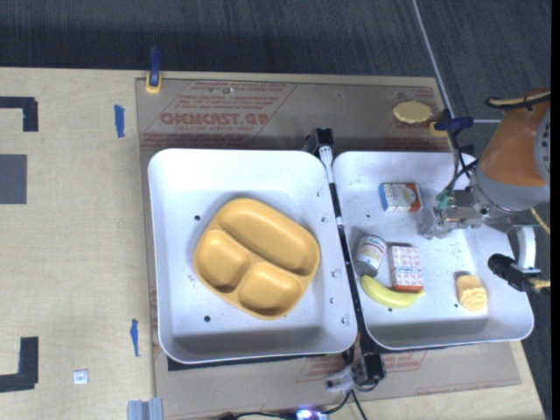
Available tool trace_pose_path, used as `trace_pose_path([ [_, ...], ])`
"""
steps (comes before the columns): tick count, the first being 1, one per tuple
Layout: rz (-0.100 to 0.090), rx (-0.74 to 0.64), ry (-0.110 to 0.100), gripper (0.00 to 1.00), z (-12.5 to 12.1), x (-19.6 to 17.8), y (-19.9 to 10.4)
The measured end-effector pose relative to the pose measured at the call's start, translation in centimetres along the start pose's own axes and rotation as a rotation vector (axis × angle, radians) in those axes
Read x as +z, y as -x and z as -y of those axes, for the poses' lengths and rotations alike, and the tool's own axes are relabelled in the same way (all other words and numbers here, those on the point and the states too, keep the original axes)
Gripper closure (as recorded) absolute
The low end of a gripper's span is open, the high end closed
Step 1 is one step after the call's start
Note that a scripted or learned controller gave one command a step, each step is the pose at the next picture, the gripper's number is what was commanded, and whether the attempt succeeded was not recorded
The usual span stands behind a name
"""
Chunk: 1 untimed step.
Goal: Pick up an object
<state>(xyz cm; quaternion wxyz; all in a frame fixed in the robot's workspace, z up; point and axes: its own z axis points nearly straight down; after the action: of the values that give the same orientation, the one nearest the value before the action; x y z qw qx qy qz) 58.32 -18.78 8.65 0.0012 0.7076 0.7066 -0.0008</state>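
The right bin [499, 326] holds several small items. A white, blue and orange carton [400, 196] lies near its back. A small can [371, 254], a red and white box [405, 267] and a yellow banana [389, 294] sit near its left wall. A corn cob [472, 291] lies toward the front right. My gripper [435, 221] hangs low over the bin's back right part, just right of the carton and apart from it. Nothing shows in its grasp.
The left bin [166, 234] carries a large yellow divided plate [254, 256]. The arm with its orange band [516, 156] covers the right bin's right edge. A yellow disc [412, 112] lies on the cardboard behind the bins.
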Motion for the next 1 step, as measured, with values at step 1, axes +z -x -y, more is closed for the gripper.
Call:
trace_pose_path([
  [1,-0.003,0.0,0.0,0.0,-0.01,0.11,-0.17],
])
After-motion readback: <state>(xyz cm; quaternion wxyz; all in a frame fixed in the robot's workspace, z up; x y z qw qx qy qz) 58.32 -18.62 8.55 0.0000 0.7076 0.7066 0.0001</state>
